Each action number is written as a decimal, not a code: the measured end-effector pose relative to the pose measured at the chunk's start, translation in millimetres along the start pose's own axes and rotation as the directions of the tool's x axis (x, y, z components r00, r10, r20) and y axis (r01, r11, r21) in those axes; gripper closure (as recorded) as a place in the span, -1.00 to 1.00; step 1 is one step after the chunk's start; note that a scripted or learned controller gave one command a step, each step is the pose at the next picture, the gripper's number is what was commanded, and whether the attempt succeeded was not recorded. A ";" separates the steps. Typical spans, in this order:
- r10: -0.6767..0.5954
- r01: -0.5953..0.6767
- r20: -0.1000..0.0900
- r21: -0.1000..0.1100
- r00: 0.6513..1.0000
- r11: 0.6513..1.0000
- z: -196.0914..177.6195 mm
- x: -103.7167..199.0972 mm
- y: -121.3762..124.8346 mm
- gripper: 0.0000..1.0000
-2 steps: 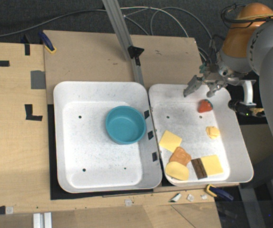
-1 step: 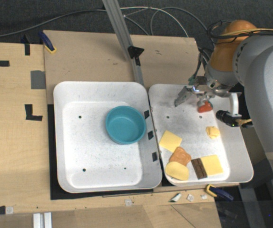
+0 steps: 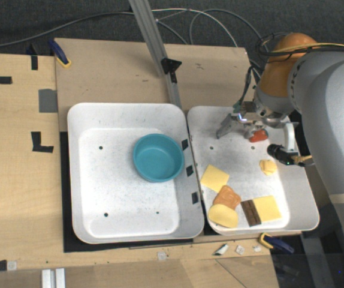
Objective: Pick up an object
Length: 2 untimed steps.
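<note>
Camera view — pale wooden bench (image 3: pixel 16 179) bearing two white bins; two-finger gripper (image 3: pixel 239 123), fingers spread, grasping nothing, over right bin (image 3: pixel 220 146) — small red object (image 3: pixel 258 136) just beside; open floor mid-bin.

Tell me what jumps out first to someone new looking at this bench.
A teal bowl sits alone in the left bin. The grey arm reaches in from the right over the right bin, where yellow and brown food pieces cluster at the near end.
</note>
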State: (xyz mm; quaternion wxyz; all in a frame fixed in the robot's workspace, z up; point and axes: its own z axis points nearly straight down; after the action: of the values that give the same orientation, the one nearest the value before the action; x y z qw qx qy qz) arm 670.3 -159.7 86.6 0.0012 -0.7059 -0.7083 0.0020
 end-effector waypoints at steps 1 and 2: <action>-0.001 0.001 0.001 -0.002 1.000 1.000 -12.1 0.4 1.0 1.00; 0.002 -0.002 0.000 -0.010 1.000 1.000 -75.8 -2.1 -0.2 1.00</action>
State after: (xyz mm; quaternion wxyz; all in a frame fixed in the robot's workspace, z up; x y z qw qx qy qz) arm 670.4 -161.7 162.3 -0.0025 -0.7067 -0.7075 -0.0015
